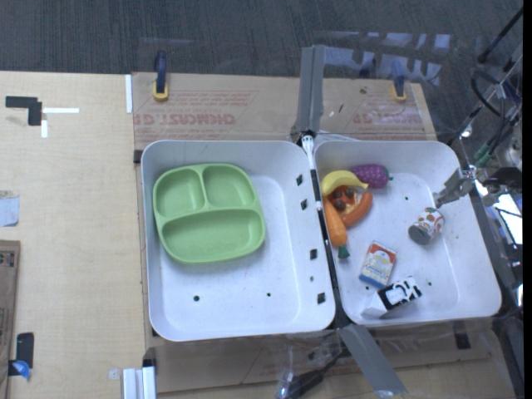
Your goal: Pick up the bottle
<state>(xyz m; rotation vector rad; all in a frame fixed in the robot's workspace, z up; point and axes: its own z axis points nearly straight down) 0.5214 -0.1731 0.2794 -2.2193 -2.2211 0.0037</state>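
A small bottle-like container point(426, 225) with a white and red label lies on its side in the right part of the right bin point(465, 302). A black and white object point(400, 294) lies near that bin's front edge; I cannot tell what it is. My gripper point(453, 191) reaches in over the bin's right rim as a thin grey shape. It hangs just up and to the right of the small container, with nothing visibly held.
The right bin also holds a banana point(338, 180), purple grapes point(371, 174), a carrot point(335, 224), an orange fruit piece point(357, 209) and a small carton point(377, 264). A green divided plate point(208, 213) sits in the left bin point(241, 306). Cables hang at the right.
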